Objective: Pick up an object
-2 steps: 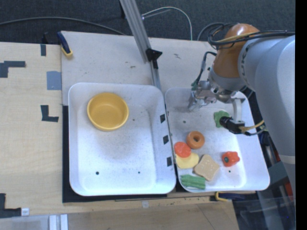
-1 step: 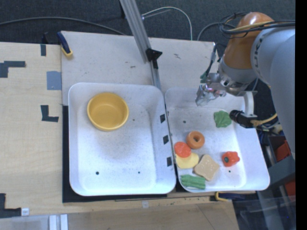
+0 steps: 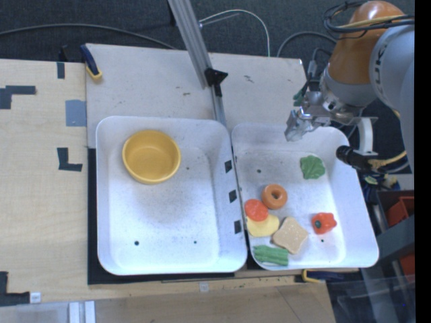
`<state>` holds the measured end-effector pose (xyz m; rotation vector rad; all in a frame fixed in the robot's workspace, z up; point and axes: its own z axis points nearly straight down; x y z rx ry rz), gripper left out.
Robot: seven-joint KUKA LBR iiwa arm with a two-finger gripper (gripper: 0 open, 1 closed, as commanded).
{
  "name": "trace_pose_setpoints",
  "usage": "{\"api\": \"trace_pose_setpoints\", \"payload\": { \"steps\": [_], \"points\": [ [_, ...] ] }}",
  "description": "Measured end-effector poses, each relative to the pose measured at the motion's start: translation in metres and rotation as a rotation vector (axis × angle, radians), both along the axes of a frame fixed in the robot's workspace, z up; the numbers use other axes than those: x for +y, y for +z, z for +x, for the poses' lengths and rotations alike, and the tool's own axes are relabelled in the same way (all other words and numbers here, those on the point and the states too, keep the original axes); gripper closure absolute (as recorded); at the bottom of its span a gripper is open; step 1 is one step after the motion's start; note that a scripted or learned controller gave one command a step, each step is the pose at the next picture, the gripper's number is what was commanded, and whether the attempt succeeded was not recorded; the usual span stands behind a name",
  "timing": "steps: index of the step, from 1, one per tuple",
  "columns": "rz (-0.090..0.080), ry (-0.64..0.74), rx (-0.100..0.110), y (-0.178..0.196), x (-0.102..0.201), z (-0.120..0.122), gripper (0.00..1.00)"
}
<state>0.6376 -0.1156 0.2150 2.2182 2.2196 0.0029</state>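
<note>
Grey metal pincer [image 3: 296, 128], grip too blurry to tell, hangs empty above the crinkly green toy leaf [image 3: 312, 167], so grabbing has not started; next it must go down onto it.

Pale bench [image 3: 40, 180] bearing two white bins [image 3: 161, 254] side by side

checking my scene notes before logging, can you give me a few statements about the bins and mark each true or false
1. The yellow bowl sits in the left bin. True.
2. The gripper hangs over the left bin. False: it is at the far edge of the right bin.
3. The red pepper lies in the right bin. True.
4. The doughnut sits inside the yellow bowl. False: it lies in the right bin, near the tomato.
5. The green leaf touches the bread slice. False: they lie apart.
</note>
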Motion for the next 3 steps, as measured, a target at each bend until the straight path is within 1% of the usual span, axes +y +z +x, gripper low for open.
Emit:
{"api": "trace_pose_setpoints", "payload": {
  "steps": [1,2,3],
  "points": [
    [0.0,0.002,-0.002,0.063,0.006,-0.001,1.0],
    [0.003,0.006,0.005,0.063,0.06,-0.013,1.0],
    [0.003,0.007,0.008,0.045,0.12,-0.024,1.0]
  ]
}}
